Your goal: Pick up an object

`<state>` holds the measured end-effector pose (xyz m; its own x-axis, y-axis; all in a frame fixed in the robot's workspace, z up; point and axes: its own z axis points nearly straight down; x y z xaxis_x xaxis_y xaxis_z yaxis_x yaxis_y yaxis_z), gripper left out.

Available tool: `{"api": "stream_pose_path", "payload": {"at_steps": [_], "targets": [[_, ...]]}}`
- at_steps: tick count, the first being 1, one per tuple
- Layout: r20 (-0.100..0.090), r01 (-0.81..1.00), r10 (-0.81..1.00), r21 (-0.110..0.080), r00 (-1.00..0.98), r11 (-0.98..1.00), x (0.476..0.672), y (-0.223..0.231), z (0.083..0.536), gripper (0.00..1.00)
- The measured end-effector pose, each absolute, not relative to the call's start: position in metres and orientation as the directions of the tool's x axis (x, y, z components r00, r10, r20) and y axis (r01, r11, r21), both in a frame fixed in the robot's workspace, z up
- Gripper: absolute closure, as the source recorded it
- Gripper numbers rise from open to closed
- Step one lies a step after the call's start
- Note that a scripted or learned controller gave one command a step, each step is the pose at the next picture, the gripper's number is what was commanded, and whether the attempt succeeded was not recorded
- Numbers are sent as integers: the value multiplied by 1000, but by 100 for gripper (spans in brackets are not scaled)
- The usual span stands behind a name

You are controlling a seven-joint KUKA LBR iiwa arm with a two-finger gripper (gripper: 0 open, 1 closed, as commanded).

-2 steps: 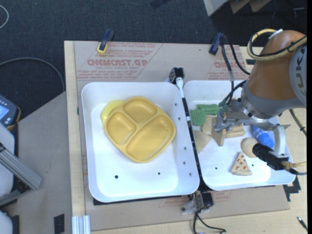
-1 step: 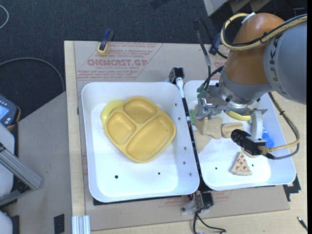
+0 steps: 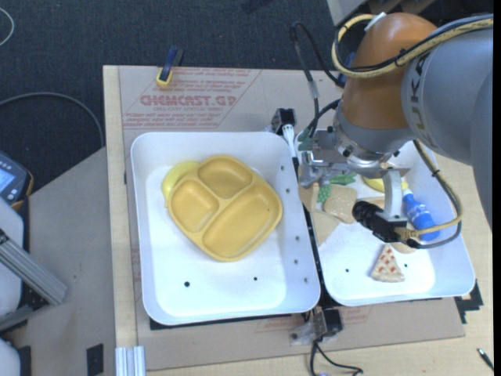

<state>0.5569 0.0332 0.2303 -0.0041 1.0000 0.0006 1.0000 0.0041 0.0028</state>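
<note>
Bread slice (image 3: 340, 204), flat, tan, speckled, lies just at six o'clock of the tool (image 3: 338, 177); tool spread cannot be told.

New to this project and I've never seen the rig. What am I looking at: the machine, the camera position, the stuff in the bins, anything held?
One camera, fixed above the bench, looks down at a slant. The big grey and orange shape coming in from the right is a robot arm. Its gripper hangs low over the right bin.

The left bin holds a yellow divided plate, lying partly on another yellow thing. The right bin holds a toy pizza slice, a flat beige piece, something green and a white and blue item.

The wrist hides the gripper's tip, so I cannot tell whether anything is held.
</note>
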Motion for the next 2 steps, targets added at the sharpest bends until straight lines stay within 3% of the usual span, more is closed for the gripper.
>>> {"api": "stream_pose_path", "payload": {"at_steps": [1,2], "targets": [[-1,1000,1000,3,0,0,567,24,231,100],[0,1000,1000,-3,0,0,558,28,232,100]]}}
